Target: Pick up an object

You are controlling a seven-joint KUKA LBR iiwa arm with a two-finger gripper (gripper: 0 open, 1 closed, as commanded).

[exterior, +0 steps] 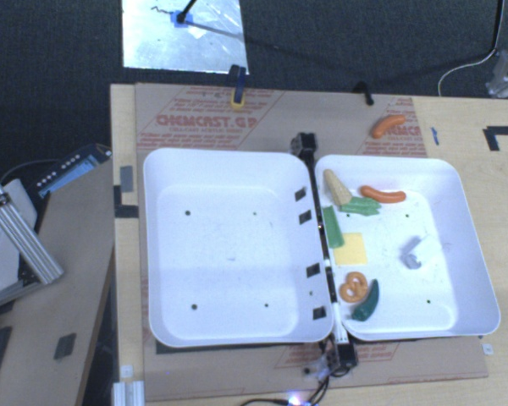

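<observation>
The right bin (466, 218) holds several small toy foods. A beige corn cob (337, 189) lies at its far left, with an orange sausage (383, 195) and a green leafy piece (361, 207) beside it. A green stick (332, 226) and a yellow square slice (351, 248) sit along the left wall. Near the front are a pretzel (353, 288) and a dark green pepper (367, 301). A small grey piece (412, 253) lies toward the middle right.
The left bin (161, 227) stands beside the right one, joined by black clips (311, 269). Another orange sausage (389, 126) lies on the cardboard behind the right bin. A yellow and blue clamp (237, 87) sits at the cardboard's far edge.
</observation>
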